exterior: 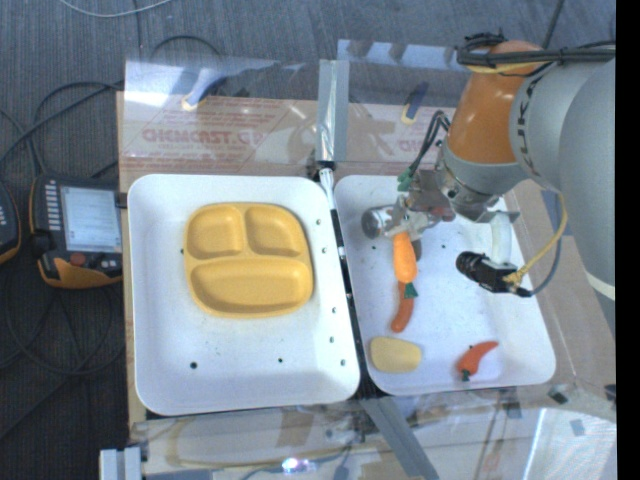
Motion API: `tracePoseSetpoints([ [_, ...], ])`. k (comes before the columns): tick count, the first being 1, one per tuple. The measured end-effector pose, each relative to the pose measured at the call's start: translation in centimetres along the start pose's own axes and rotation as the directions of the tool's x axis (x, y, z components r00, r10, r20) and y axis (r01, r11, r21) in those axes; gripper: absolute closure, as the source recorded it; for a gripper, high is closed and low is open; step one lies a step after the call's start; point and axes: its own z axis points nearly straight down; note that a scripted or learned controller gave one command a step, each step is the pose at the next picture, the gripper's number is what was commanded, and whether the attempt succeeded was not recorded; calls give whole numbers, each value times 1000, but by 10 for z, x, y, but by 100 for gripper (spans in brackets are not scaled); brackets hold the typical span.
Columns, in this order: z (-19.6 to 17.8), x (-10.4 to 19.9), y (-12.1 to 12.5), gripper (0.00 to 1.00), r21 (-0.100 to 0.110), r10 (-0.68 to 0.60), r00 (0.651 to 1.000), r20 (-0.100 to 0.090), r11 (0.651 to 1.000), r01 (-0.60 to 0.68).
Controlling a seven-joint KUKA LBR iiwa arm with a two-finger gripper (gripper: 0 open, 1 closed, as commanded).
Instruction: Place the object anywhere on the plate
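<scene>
Though crowded [396, 354] — carrot [403, 258] under pincer [405, 230]

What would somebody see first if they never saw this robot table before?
Probably the big yellow plate with three compartments, sitting in the middle of the left bin. Next, the grey arm with its orange band reaching in from the right, its gripper low over the right bin right at the top end of an orange toy carrot.
</scene>
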Motion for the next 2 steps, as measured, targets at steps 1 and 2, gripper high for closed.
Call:
tracePoseSetpoints([
  [1,-1,86,55,100,-1,-61,998,1,998,61],
  [2,0,138,24,100,0,94,996,1,996,-94],
])
